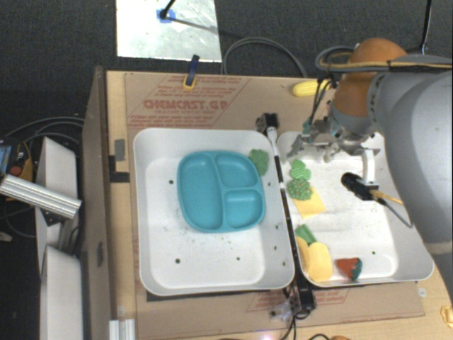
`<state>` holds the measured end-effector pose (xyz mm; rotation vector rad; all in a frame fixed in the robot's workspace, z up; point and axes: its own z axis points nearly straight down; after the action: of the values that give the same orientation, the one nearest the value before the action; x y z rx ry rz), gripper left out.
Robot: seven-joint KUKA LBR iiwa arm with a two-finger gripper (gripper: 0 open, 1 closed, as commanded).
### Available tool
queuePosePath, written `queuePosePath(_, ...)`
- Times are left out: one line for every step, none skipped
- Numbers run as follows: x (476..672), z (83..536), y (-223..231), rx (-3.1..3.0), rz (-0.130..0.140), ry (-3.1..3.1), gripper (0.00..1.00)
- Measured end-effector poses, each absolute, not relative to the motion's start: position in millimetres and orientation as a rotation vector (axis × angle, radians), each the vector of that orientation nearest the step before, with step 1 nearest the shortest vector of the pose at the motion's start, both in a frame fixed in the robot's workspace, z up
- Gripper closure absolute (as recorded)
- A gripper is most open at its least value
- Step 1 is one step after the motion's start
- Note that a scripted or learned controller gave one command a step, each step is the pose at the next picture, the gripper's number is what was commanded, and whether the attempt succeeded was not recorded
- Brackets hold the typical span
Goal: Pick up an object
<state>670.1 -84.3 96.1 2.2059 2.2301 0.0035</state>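
My gripper (316,146) hangs low over the far end of the right bin (396,261), under the arm's orange band. Just in front of it and to its left lie two small green toy foods (299,170) (299,188) and a flat yellow piece (310,205). At the near end of that bin sit a yellow toy with a green end (316,255) and a red strawberry-like toy (348,266). Nothing shows in the gripper's grasp.
The left bin (163,261) holds a blue divided plate (219,190), with a green toy (259,161) at its far right corner. A yellow object (305,87) lies on the cardboard behind the right bin. The ridge between the bins (283,197) runs close to the green toys.
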Motion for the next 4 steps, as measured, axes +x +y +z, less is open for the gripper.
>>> queuePosePath(671.3, 107.8, -84.6, 2.199, 0.006, 2.231, 1.0)
queuePosePath(671.1, 107.4, -84.4, 2.198, 0.005, 2.234, 0.0)
queuePosePath(668.8, 221.6, -185.0, 2.216, 0.006, 2.204, 0.0)
queuePosePath(545.2, 180.5, -136.4, 2.229, -0.007, 2.229, 0.0)
